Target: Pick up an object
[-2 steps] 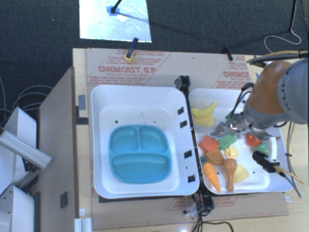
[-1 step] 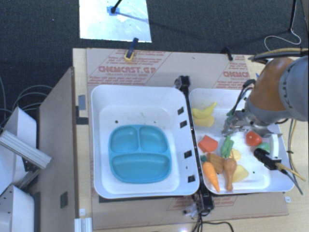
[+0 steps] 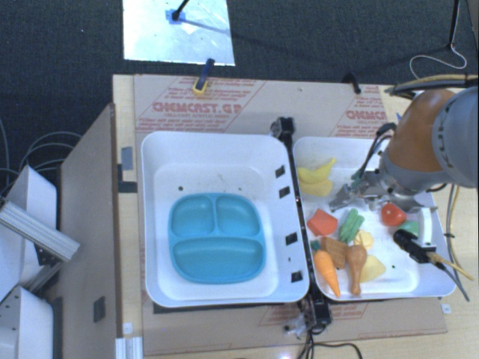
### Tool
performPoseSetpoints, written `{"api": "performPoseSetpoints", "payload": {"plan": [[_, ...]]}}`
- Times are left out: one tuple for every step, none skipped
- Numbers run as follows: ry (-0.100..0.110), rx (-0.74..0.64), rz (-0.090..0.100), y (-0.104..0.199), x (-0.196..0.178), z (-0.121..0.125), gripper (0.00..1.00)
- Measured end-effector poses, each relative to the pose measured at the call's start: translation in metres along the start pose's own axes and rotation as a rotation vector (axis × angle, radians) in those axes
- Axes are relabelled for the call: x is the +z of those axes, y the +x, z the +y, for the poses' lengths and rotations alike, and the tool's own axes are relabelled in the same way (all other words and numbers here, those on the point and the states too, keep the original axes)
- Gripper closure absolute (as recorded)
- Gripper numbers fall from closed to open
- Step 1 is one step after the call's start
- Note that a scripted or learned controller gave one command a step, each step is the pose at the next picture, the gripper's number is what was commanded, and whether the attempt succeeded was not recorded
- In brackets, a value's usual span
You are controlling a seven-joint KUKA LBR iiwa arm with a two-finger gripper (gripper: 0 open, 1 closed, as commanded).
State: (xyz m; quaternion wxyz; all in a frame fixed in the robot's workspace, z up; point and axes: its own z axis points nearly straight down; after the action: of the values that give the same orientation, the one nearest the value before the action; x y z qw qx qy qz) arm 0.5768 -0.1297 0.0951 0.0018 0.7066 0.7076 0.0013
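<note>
The right bin (image 3: 408, 283) holds several toy foods. A yellow banana (image 3: 316, 174) lies at its far left, with a red wedge (image 3: 323, 221) and a green piece (image 3: 350, 225) below it. Toward the front lie an orange carrot (image 3: 326, 271), a brown drumstick (image 3: 356, 264) and a pale yellow piece (image 3: 373, 269). A red tomato (image 3: 392, 215) sits to the right. My gripper (image 3: 350, 194) hangs low over the bin's middle, just above the green piece and to the right of the banana. Nothing shows between its tips.
The left bin (image 3: 161, 163) holds a blue divided plate (image 3: 217, 238). A black divider with clips (image 3: 292, 200) runs between the two bins. The grey and orange arm (image 3: 430, 144) covers the right bin's far right part.
</note>
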Motion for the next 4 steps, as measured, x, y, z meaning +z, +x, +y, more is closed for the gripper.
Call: {"api": "performPoseSetpoints", "payload": {"plan": [[0.000,0.001,0.000,-0.025,0.011,0.017,0.00],[-0.002,-0.003,-0.001,-0.043,0.010,0.052,0.00],[-0.002,-0.004,-0.001,-0.056,0.009,0.081,0.00],[-0.003,-0.006,-0.002,-0.056,-0.002,0.081,1.00]]}}
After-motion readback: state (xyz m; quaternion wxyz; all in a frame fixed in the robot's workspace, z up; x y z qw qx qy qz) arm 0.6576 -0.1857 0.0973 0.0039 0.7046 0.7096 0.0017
